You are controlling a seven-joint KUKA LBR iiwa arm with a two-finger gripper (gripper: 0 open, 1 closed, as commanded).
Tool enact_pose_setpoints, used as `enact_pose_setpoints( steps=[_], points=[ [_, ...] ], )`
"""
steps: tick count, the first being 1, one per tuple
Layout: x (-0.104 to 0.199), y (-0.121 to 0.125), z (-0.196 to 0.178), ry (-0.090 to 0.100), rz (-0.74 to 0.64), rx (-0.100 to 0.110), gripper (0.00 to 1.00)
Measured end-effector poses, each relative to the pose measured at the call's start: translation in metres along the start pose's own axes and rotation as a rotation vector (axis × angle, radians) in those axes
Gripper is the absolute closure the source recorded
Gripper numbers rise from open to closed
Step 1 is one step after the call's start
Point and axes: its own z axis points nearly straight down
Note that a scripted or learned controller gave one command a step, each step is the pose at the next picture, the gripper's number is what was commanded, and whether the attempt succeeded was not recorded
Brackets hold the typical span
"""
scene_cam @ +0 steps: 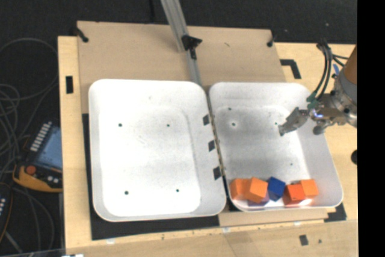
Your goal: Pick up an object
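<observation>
Blocks, the things to be picked, lie in a row along the near wall of the right bin [313, 147]: an orange block [248, 188] at the left, a blue block [276, 187] beside it, and a second orange block [300, 190] at the right, all close together. Something purple [257, 203] peeks out under the first orange one; I cannot tell what it is. The bench [144, 45] carries both bins, and the left bin [144, 147] sits edge to edge with the right one. The arm [343, 99] reaches in from the right. Its gripper [291, 123] hangs over the right bin's middle, well apart from the blocks, with nothing seen between its fingers; whether they are spread or closed cannot be told.
</observation>
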Motion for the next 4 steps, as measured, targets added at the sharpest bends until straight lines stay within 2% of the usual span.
enact_pose_setpoints(
  steps=[1,2,3,4],
  points=[
    [0.070,-0.005,-0.010,0.003,-0.016,0.001,0.00],
    [0.053,-0.030,0.106,0.002,-0.005,0.011,0.00],
    [0.120,-0.032,0.086,0.003,-0.015,0.000,0.00],
    [0.069,-0.016,0.181,-0.001,-0.002,0.008,0.00]
  ],
)
